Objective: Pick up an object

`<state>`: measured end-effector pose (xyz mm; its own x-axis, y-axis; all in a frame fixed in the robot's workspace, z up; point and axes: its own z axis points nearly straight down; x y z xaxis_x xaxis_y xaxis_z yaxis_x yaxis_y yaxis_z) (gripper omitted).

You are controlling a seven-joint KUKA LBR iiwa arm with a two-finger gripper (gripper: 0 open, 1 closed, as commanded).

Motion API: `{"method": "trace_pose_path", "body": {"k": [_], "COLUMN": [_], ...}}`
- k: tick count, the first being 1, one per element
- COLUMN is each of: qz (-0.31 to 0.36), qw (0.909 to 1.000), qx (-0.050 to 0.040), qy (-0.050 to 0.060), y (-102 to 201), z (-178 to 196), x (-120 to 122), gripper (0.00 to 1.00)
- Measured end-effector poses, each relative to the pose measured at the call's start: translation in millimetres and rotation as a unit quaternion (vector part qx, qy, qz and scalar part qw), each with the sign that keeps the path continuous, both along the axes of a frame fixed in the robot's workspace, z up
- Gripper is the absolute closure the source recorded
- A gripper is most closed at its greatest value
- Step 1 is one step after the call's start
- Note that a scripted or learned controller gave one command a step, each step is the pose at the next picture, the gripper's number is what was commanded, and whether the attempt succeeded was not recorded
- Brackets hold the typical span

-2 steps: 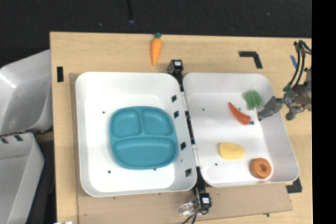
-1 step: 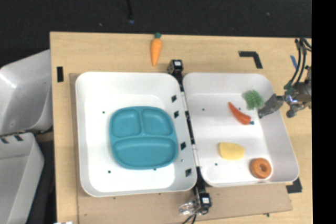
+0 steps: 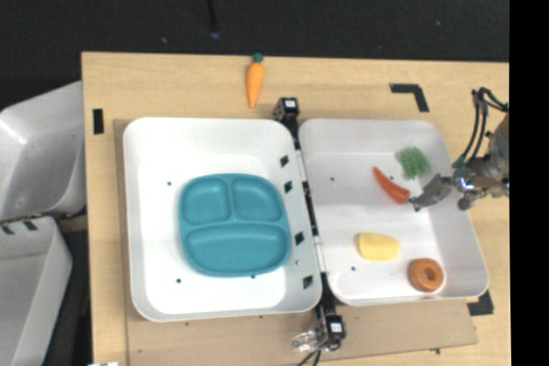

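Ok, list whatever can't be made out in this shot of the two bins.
- Arm: cut off by the camera view's right side; only the wrist end and cables show.
- Gripper: small and blurred over the right bin, so open or shut cannot be told.
- Gripper tip beside the red pepper: touching or apart is too small to judge.
- Green item: too blurred to identify.

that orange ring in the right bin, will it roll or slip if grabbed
The orange ring lies flat near the right bin's lower corner, so it probably won't roll unless tipped on edge. Its rounded, shiny-looking rim may slip from the pincer. It looks small, so probably light.
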<state>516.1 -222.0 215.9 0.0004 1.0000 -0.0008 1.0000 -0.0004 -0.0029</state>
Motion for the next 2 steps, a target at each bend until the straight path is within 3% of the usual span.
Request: {"method": "trace_pose_path", "body": {"k": [2], "qz": [0.000], "qw": [1.0000], "qx": [0.0004], "qy": [0.000], "y": [-4.6], "z": [-106.9], "x": [-21.9], "gripper": [0.00]}}
